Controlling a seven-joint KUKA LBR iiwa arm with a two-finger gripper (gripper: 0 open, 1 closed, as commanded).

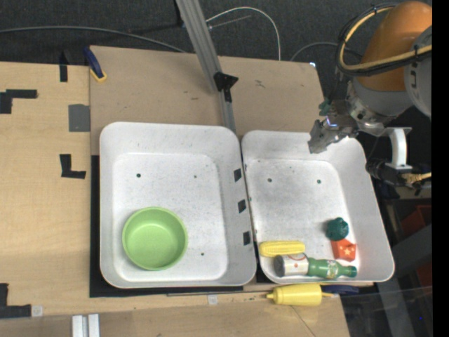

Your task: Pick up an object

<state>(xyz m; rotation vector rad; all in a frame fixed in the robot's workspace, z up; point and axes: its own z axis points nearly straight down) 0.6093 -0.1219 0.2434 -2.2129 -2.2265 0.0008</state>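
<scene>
Yellow squeeze bottle (297,295) is lying on the bench just outside the near rim of the right bin (295,188), closest to the camera and outside either bin. Just behind it, inside the right bin's near edge, a green bottle with a white label (312,267) is lying on its side, touching or nearly touching a yellow corn-shaped piece (282,248) above it. A small orange-red object (344,250) and a dark green lump (337,227) are sitting close together near the bin's right wall. A green bowl (154,239) is resting alone in the near-left corner of the left bin (168,153).

Gripper (324,137) is hovering over the far rim of the right bin, well apart from every candidate object; nothing is between its fingers. Whether they are spread or closed I cannot tell (tips are too dark and small here).

Risks, as judged from this layout:
- Cluster in the near corner is crowding; a descent onto the bottle is likely to nudge the corn piece, or to pinch both.
- Bottle is rounded and lying flat, so it may be rolling away under closing fingers.
- Orange-red and dark green items are sitting close to the sloped wall; a finger may be striking the wall first.
- Bowl is offering only a thin rim to grip.
</scene>
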